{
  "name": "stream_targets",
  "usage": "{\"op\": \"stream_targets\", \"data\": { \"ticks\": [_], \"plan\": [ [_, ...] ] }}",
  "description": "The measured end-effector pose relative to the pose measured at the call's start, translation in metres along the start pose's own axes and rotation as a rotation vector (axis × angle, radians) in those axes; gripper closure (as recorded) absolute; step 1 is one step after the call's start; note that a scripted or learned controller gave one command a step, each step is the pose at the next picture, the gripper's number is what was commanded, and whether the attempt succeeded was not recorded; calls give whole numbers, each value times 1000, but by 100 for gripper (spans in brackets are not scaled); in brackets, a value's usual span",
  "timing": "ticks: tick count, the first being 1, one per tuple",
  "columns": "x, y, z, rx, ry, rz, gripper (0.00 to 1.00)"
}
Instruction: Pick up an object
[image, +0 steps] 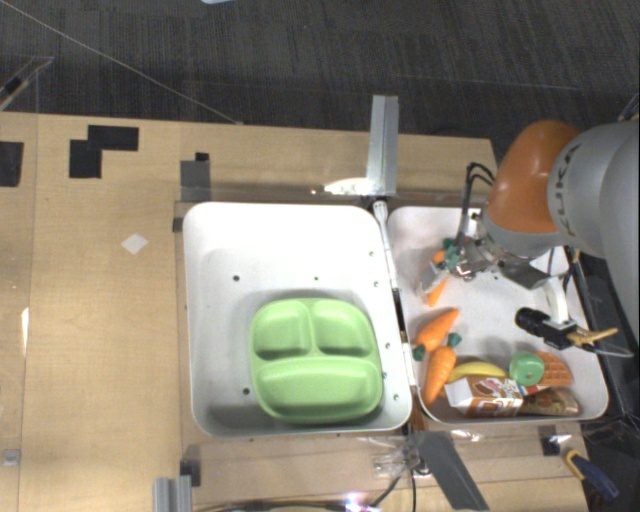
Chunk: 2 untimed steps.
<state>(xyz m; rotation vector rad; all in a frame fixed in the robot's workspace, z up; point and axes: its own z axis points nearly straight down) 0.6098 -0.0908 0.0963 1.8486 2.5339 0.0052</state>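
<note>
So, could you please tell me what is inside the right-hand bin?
The right bin holds two carrots, a banana, a carton and a green-topped item. The arm covers its far corner.

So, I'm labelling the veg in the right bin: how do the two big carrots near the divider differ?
The upper carrot lies slanted, tip toward the upper right; the lower carrot stands nearly upright in the view, tip downward. The lower one touches the banana; the upper one doesn't. Both are orange with green tops, which meet between them.
</note>
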Motion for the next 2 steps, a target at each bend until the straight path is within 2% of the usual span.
{"op": "stream_targets", "data": {
  "ticks": [1, 2],
  "plan": [
    [0, 2, -12, -5, -1, -1, 100],
    [73, 55, -90, -1, 1, -10, 100]
  ]
}}
